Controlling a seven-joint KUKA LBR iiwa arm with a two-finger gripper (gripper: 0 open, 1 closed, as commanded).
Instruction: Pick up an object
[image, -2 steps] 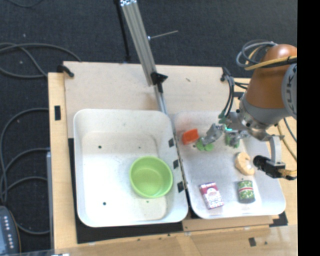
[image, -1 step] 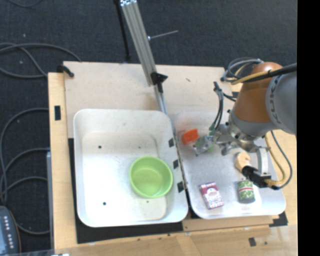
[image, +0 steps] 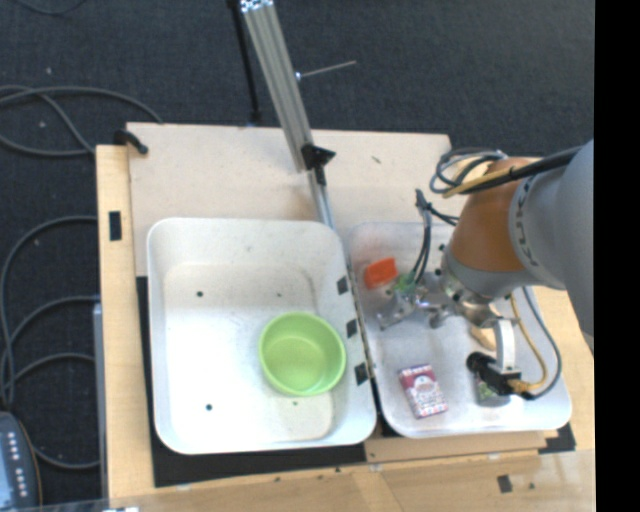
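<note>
Camera view: gripper (image: 412, 300) low in right bin (image: 545, 415), just right of orange block (image: 380, 272); nothing seen between its prongs, grip state unclear. Red carton (image: 423, 390) near side, lying flat. Green bowl (image: 302, 353) in left bin (image: 190, 250). Block likely light, stiff; pinch across short sides.

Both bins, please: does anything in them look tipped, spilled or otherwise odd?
Nothing stands out. The green bowl sits upright in the left bin; the red packet and orange block lie in the right bin beside the end effector. No spill shows.
</note>
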